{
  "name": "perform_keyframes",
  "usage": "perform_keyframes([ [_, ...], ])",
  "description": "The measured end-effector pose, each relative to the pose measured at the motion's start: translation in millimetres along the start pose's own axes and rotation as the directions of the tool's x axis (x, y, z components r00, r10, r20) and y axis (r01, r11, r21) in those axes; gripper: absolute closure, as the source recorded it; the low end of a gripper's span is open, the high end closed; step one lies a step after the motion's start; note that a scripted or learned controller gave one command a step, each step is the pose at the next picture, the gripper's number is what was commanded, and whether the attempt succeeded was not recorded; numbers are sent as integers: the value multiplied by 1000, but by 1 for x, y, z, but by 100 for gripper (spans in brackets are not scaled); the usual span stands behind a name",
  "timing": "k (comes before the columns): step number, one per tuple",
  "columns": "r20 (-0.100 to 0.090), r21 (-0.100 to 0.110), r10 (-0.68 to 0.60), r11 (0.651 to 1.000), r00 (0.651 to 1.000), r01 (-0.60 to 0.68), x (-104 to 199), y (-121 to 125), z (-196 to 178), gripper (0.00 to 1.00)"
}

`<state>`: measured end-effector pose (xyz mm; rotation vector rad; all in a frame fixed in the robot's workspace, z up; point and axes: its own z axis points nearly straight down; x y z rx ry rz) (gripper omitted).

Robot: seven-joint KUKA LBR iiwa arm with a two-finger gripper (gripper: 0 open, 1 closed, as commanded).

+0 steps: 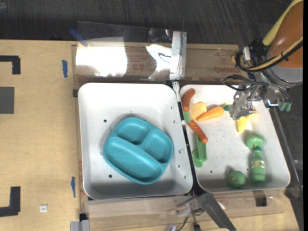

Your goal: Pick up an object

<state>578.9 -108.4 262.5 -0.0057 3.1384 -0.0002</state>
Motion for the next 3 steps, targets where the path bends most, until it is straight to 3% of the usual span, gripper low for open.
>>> perform_keyframes([
  [1,6,0,-161,987,987,161,-89,17,-3,100],
  [2,-4,-2,-267,964,964,267,-86,-67,84,100],
  [3,16,12,-439,898,898,439,-91,-68,-58,100],
])
